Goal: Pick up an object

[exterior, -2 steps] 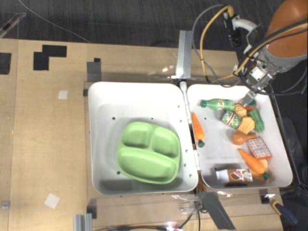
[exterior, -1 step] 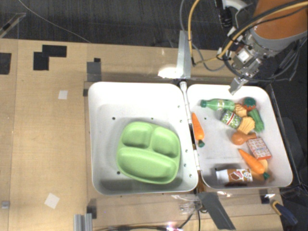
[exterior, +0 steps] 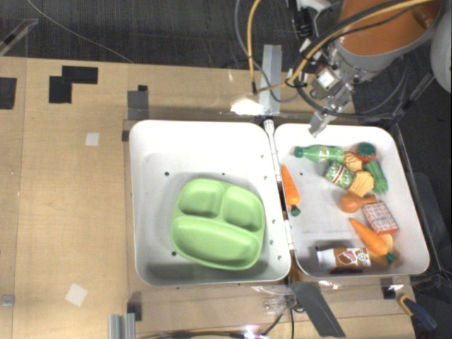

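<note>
- Nothing is picked up yet, we judge: the gripper (exterior: 319, 124) hangs above the right bin's (exterior: 408, 189) far rim, touching none of the toys.
- We cannot tell how its grasp stands.
- The nearest candidate, the green bottle (exterior: 319, 152), lies just below it; descent and grasp remain.

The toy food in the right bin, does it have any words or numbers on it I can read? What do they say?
No words can be read here.
Brown bottle: its white label's print is too blurred.
Green bottle: label too small to read.
Green can: markings blurred.
Red-patterned box: a pattern, no clear letters.
Green divided plate in the left bin: no writing on it.
</note>
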Available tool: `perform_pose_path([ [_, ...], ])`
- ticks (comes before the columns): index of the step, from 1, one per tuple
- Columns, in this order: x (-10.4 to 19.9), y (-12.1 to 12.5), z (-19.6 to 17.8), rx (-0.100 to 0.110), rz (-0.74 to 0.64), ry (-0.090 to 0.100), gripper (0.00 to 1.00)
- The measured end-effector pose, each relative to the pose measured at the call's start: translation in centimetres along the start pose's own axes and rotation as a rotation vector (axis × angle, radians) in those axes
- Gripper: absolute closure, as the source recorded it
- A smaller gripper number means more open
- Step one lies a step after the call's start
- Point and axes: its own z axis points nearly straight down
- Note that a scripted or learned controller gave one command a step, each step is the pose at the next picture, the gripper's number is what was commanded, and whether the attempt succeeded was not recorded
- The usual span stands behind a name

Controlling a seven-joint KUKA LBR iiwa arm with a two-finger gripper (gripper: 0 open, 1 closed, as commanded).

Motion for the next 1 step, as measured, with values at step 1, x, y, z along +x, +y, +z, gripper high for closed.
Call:
perform_pose_path([
  [1, 0.09, -0.12, -1.24, 0.008, 0.003, 0.000, 1.00],
])
